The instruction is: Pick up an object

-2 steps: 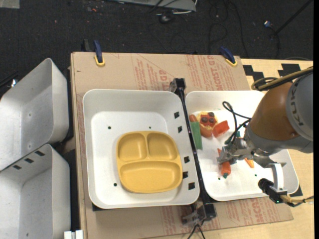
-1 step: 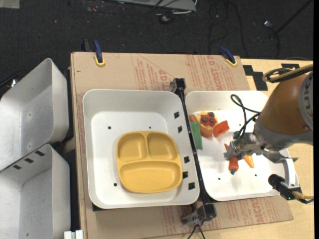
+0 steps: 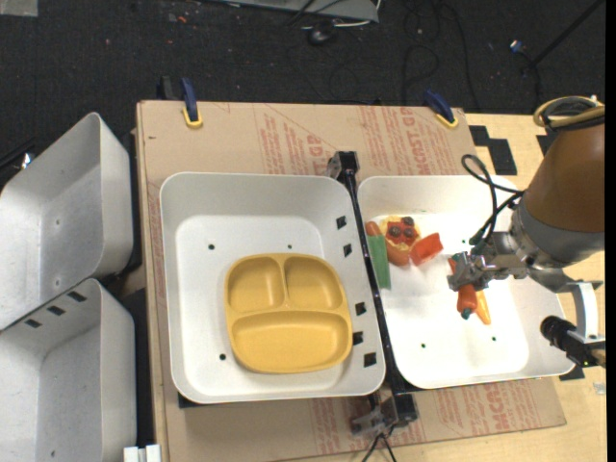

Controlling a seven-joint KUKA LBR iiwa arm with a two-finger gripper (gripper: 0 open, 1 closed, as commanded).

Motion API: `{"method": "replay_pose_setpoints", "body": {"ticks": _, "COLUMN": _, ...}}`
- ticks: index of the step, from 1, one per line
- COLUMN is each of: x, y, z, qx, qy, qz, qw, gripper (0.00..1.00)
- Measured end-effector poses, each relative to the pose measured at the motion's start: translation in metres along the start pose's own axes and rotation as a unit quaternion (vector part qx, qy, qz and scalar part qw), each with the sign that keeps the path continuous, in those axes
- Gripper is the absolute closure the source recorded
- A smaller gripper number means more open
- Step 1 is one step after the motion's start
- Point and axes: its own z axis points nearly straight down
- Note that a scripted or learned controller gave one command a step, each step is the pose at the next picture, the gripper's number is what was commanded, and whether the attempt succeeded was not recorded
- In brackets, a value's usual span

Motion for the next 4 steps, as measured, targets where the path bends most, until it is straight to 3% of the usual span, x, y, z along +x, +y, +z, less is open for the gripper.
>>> {"method": "replay_pose_setpoints", "body": {"ticks": 1, "x": 0.000, "y": 0.001, "z": -0.025, "qx": 0.001, "qy": 0.000, "qz": 0.000, "qw": 1.0000, "gripper": 1.00}}
{"method": "replay_pose_setpoints", "body": {"ticks": 4, "x": 0.157, "y": 0.079, "z": -0.002, "qx": 0.002, "qy": 0.001, "qz": -0.003, "qw": 1.0000, "gripper": 1.00}}
